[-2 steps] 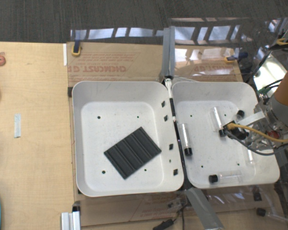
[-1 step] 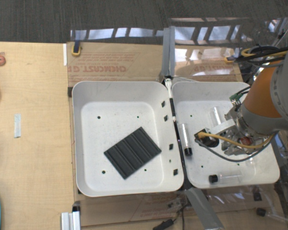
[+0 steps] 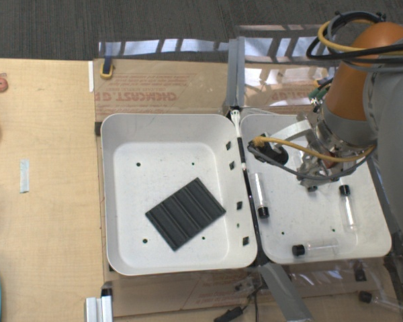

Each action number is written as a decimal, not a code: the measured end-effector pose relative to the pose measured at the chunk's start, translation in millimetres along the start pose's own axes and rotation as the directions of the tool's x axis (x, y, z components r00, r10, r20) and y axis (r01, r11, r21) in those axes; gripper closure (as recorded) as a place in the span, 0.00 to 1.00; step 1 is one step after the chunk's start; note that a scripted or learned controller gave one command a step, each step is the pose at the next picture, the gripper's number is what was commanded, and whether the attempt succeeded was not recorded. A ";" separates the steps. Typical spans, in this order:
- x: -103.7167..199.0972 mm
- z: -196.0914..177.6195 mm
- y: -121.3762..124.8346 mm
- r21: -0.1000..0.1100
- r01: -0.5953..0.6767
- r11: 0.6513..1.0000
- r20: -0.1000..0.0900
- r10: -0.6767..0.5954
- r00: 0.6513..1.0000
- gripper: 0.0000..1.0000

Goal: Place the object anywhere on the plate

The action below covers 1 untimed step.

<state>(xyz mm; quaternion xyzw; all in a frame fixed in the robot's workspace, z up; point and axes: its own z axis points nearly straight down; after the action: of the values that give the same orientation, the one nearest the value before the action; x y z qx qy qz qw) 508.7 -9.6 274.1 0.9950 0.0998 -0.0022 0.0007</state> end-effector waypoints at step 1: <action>27.9 30.7 -46.3 0.001 0.214 0.977 0.003 -0.214 0.977 1.00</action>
<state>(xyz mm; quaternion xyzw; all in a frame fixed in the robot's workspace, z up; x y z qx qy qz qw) 526.7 41.2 243.3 0.9784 0.2065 -0.0037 0.0005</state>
